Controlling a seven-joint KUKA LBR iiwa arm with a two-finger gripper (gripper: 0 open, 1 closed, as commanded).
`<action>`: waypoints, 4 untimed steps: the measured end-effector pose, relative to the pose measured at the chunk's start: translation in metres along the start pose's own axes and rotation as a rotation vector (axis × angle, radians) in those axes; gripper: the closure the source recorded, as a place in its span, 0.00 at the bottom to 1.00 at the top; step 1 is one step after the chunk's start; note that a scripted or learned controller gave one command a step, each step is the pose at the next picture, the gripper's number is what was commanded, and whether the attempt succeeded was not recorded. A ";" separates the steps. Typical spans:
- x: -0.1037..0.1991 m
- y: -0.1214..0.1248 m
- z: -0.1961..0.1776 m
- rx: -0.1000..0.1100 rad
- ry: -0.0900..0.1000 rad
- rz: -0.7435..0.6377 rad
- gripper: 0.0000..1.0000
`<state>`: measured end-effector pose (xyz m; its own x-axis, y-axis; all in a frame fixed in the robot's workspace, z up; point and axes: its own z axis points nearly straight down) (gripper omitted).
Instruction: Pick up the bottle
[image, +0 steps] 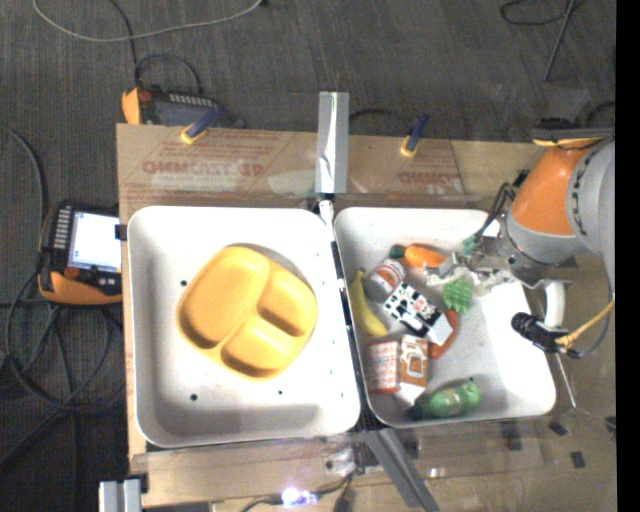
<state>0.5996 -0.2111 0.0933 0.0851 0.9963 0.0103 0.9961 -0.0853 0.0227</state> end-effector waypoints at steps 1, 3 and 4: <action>-0.004 -0.001 -0.009 0.005 -0.009 0.002 1.00; 0.000 -0.001 -0.016 0.008 -0.005 -0.004 1.00; 0.000 -0.001 -0.016 0.008 -0.005 -0.003 0.00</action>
<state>0.5981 -0.2108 0.1093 0.0818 0.9966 0.0049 0.9965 -0.0819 0.0147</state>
